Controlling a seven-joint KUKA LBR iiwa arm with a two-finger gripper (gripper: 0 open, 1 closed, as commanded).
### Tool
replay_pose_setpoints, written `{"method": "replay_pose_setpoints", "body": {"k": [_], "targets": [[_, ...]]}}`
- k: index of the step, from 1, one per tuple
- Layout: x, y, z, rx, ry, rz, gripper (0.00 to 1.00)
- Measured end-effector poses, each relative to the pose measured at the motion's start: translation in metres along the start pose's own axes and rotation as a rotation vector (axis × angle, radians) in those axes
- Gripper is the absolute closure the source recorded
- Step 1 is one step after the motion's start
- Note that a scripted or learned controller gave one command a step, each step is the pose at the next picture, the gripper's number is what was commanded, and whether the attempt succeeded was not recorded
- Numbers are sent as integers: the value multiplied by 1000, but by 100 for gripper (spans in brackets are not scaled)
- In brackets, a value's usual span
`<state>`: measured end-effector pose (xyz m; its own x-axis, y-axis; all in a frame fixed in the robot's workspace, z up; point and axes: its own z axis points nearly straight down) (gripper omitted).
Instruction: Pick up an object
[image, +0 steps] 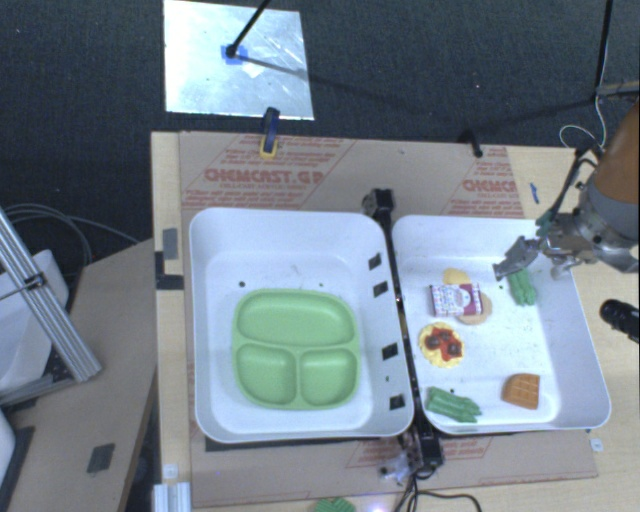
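In the right bin (570, 340) lie several toy foods. A green pea pod (521, 288) rests near the far right, and a red-and-white carton (455, 299) sits on a tan cookie (478, 311). There is a small yellow piece (456, 276), a yellow disc with red topping (442, 344), a bunch of green beans (452, 405) and an orange toast slice (521, 390). My gripper (522, 260) hangs over the bin's far right part, just above the pea pod and apart from the carton. I see nothing held in it.
The left bin (215, 300) holds a green divided plate (296, 347). A black clip-lined divider (392, 300) separates the bins. The arm (610, 200) comes in over the right bin's far corner. A silver sheet (238, 60) lies beyond the bench.
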<state>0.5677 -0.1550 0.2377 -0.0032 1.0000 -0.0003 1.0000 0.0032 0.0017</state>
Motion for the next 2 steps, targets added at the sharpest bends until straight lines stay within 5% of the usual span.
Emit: {"method": "replay_pose_setpoints", "body": {"k": [1,2], "targets": [[41,-33,147,3,5,3,0],[73,-79,151,-8,0,4,0]]}}
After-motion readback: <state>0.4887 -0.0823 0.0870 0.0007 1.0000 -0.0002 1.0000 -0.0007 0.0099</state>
